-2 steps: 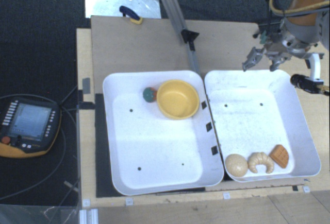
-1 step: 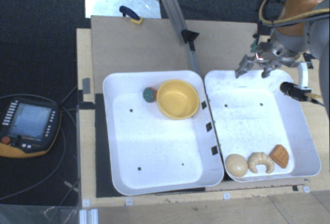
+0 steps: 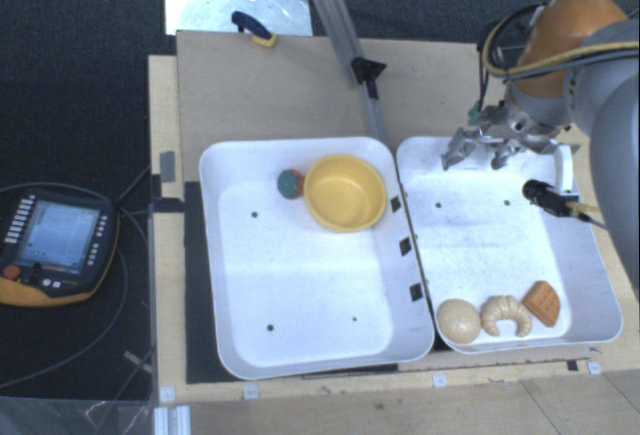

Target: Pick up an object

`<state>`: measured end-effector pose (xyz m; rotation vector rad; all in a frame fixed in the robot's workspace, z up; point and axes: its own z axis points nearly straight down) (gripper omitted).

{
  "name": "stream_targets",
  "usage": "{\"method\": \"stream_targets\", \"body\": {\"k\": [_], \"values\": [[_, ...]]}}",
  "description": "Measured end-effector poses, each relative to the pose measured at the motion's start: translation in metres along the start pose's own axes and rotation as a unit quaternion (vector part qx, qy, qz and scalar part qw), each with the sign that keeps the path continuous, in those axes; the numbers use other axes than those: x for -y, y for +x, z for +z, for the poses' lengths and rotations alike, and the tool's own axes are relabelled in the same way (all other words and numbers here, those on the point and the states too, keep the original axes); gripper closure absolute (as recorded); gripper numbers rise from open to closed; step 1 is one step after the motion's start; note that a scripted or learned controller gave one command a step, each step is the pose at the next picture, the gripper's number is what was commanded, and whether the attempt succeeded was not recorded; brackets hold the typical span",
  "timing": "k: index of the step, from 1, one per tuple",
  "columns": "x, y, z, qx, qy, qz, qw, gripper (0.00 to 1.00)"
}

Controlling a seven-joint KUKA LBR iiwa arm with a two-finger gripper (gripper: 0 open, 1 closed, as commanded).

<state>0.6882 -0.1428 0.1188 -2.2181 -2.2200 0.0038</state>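
Observation:
My gripper [image 3: 474, 157] hangs over the far edge of the right bin [image 3: 590, 263], open, with nothing between its two fingers. At that bin's near edge lie a round pale bun [image 3: 459, 320], a croissant [image 3: 507, 315] and a small brown waffle piece [image 3: 543, 303], all well apart from the gripper. In the left bin [image 3: 300, 303] a yellow bowl [image 3: 345, 193] sits at the far right, and a small green and red ball [image 3: 290, 184] touches its left side.
A slanted metal pole [image 3: 335, 8] crosses the board behind the bins and ends at a black clamp [image 3: 368, 71]. A blue and yellow clip [image 3: 252, 27] lies at the board's far edge. A teach pendant [image 3: 50, 248] rests on the floor to the left.

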Motion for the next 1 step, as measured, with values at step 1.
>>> {"method": "stream_targets", "body": {"k": [1], "values": [[-0.0020,-0.0003,-0.0147,0.001,-0.004,-0.001,1.0000,1.00]]}}
